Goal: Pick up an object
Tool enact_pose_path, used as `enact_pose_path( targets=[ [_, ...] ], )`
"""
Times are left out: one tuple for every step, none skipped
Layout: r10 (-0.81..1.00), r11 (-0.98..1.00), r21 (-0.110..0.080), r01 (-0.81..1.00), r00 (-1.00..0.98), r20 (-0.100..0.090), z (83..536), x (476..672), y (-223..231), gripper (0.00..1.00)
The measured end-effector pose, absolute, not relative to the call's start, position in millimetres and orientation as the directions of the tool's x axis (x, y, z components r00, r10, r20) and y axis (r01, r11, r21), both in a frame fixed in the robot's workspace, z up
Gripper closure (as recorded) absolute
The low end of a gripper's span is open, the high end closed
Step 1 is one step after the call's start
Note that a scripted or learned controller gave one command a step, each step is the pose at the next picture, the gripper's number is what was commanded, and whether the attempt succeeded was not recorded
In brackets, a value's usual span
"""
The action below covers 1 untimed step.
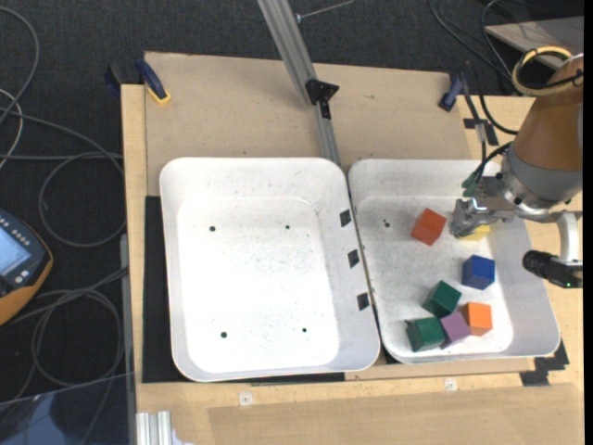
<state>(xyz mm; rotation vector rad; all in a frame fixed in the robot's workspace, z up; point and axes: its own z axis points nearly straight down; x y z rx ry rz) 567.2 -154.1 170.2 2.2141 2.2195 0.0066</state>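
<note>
My gripper (468, 221) hangs low over the upper part of the right bin (398, 179), directly over a yellow piece (479, 233) that peeks out beneath it. A red-orange block (428, 226) lies just left of the gripper, apart from it. Further toward the front lie a blue cube (478, 272), a green block (443, 298), a darker green block (425, 333), a purple block (455, 326) and an orange cube (479, 317). The arm's body hides the fingertips.
The left bin (185, 193) sits beside the right one, with a row of black clips along the divide (352, 258). A slanted metal rail (296, 54) crosses the back board. Cables and a handheld device (14, 262) lie on the floor at left.
</note>
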Motion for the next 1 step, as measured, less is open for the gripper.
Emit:
enact_pose_path(
  targets=[
    [1.0,0.002,0.007,1.0,-0.002,-0.002,214.4,570.8,-151.5,1.0]
  ],
)
